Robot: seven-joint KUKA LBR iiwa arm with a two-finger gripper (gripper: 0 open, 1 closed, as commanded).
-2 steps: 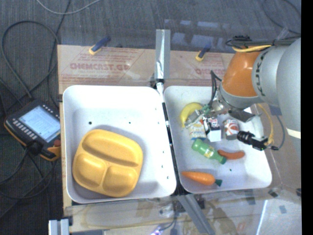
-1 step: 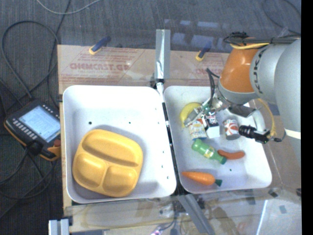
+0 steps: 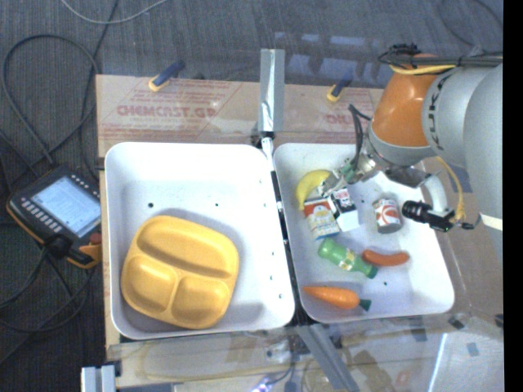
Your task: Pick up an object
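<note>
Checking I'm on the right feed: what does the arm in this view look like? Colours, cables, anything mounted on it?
The arm is bulky and rounded, with a light grey shell and a glossy orange band above the wrist. Black cables loop beside the band and run down toward the gripper, a small dark and metallic assembly. A black cylindrical fitting sticks out sideways below the wrist.
</note>
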